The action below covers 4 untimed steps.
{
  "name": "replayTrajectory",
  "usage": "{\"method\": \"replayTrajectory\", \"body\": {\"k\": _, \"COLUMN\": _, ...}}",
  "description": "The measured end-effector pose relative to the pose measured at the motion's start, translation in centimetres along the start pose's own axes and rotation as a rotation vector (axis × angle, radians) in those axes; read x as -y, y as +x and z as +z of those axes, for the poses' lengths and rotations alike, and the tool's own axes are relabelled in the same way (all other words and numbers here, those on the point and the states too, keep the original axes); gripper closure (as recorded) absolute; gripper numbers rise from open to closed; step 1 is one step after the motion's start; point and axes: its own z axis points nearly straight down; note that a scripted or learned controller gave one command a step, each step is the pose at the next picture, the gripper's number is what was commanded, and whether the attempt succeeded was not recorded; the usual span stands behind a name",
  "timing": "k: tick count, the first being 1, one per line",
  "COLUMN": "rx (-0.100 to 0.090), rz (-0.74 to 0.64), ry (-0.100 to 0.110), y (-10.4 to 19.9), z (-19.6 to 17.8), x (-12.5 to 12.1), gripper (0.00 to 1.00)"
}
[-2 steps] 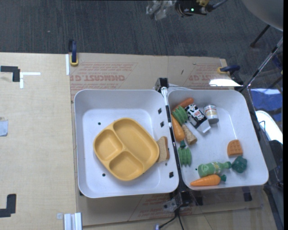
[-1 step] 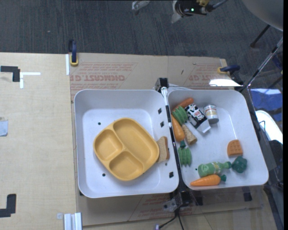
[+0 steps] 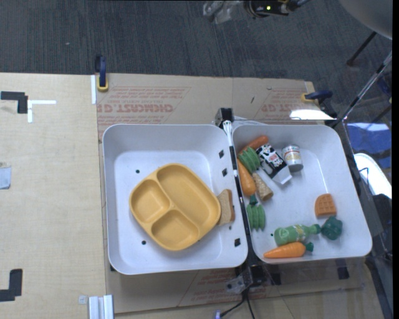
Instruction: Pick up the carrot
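An orange carrot (image 3: 285, 251) with a green top lies along the front wall of the right bin (image 3: 346, 187). A second carrot-like orange piece (image 3: 246, 179) lies against that bin's left wall, and another orange piece (image 3: 259, 142) shows at its back left. The gripper (image 3: 219, 9) is a blurred grey shape at the top edge of the camera view, far behind both bins and well away from the carrot, with nothing seen in it.
Around the carrot sit a green bottle (image 3: 295, 233), broccoli (image 3: 332, 228), a waffle piece (image 3: 325, 205), a small can (image 3: 292, 157), a milk carton (image 3: 273, 161) and green vegetables (image 3: 255, 215). The left bin (image 3: 118, 187) holds a yellow divided plate (image 3: 174, 205) and a bread slice (image 3: 226, 207).
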Motion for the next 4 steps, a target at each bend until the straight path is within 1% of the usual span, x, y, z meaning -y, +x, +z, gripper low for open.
{"method": "replayTrajectory", "body": {"k": 1, "rx": 0.000, "rz": 0.000, "ry": 0.000, "y": 0.0, "z": 0.0, "x": 0.0, "gripper": 0.00}}
{"method": "replayTrajectory", "body": {"k": 2, "rx": -0.002, "rz": -0.003, "ry": -0.005, "y": 0.1, "z": -0.7, "x": -0.2, "gripper": 1.00}}
{"method": "replayTrajectory", "body": {"k": 3, "rx": -0.001, "rz": -0.004, "ry": -0.004, "y": 0.1, "z": -0.7, "x": -0.2, "gripper": 0.00}}
{"method": "replayTrajectory", "body": {"k": 4, "rx": 0.010, "rz": 0.112, "ry": 0.020, "y": 3.5, "z": 15.3, "x": 4.2, "gripper": 0.00}}
